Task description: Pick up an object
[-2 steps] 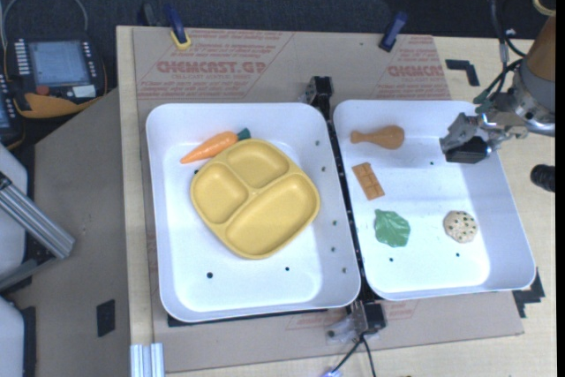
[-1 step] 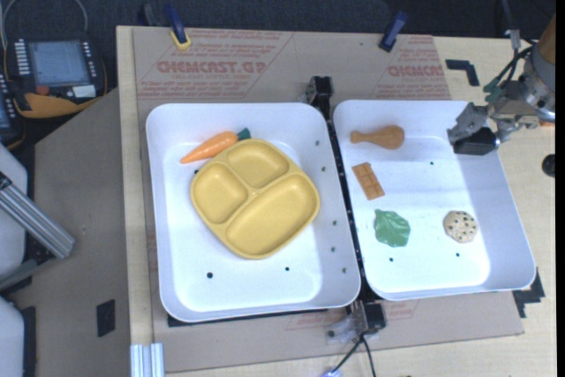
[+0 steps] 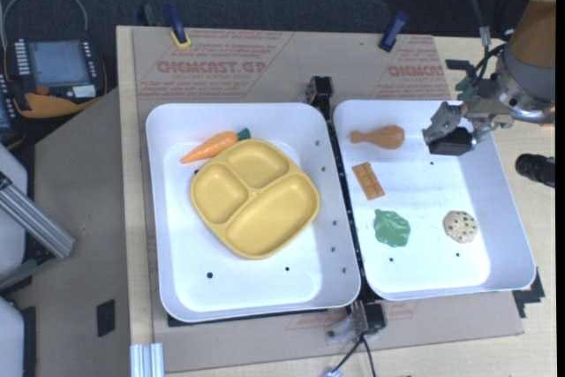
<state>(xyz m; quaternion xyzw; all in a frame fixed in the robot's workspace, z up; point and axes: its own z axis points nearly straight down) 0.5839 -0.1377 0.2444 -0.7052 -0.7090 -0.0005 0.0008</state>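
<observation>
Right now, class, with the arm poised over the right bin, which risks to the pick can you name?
The gripper sits near the bin's far wall, so a descent there might close on nothing. The drumstick is rounded and could roll away. The cookie and the green leaf lie flat, so the fingers may slide over them.

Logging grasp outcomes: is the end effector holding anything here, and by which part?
Nothing is held. The end effector hangs over the right bin, apart from the drumstick beside it.

Drumstick [image 3: 380, 136], cracker [image 3: 368, 181], lettuce [image 3: 392, 228], cookie [image 3: 460, 226] in right bin.
</observation>
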